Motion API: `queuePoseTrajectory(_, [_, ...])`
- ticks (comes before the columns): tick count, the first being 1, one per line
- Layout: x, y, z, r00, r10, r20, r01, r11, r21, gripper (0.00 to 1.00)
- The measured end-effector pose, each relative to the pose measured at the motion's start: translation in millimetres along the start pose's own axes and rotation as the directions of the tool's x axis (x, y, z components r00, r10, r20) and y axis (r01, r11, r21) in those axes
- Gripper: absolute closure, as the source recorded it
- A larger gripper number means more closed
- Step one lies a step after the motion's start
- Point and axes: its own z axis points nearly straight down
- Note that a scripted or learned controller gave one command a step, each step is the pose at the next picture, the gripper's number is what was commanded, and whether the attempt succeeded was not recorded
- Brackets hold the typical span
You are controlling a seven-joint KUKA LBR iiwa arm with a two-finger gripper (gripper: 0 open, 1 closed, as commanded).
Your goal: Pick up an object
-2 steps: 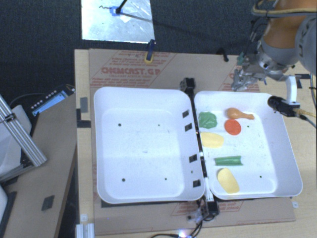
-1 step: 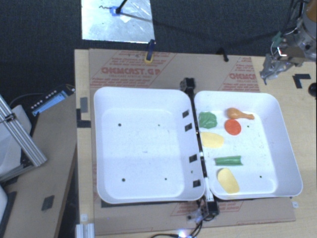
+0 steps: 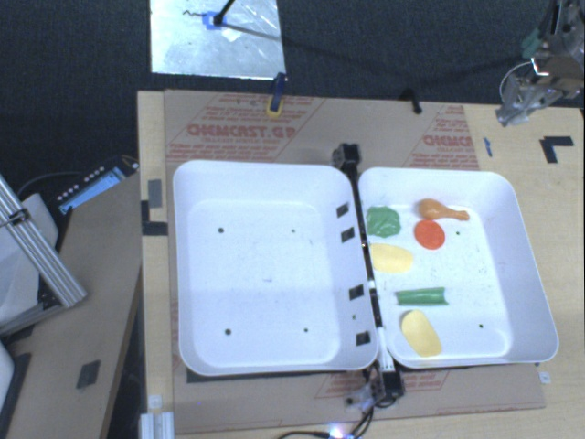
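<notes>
The right white bin holds several small toy foods. A green leafy piece lies near its left wall, with an orange drumstick and a red-orange disc beside it. Below them sit a pale yellow piece, a green pod-like stick and a yellow oval. My gripper hangs high at the upper right, beyond the bin's far right corner and well away from every object. Nothing shows between its tips.
The left white bin adjoins the right one along a black hinged divider. Both rest on a cardboard sheet. A shiny metal plate lies at the back, and an aluminium frame stands at the left.
</notes>
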Motion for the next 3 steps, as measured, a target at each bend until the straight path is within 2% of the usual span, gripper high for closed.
queuePoseTrajectory(1, [-28,30,-15,1.0,0.001,0.001,-0.001,1.0,0.002,1.0])
queuePoseTrajectory(2, [-36,38,-31,1.0,0.0,0.0,0.0,1.0,0.002,1.0])
queuePoseTrajectory(3, [-73,37,-37,1.0,0.002,0.0,-0.002,1.0,0.003,1.0])
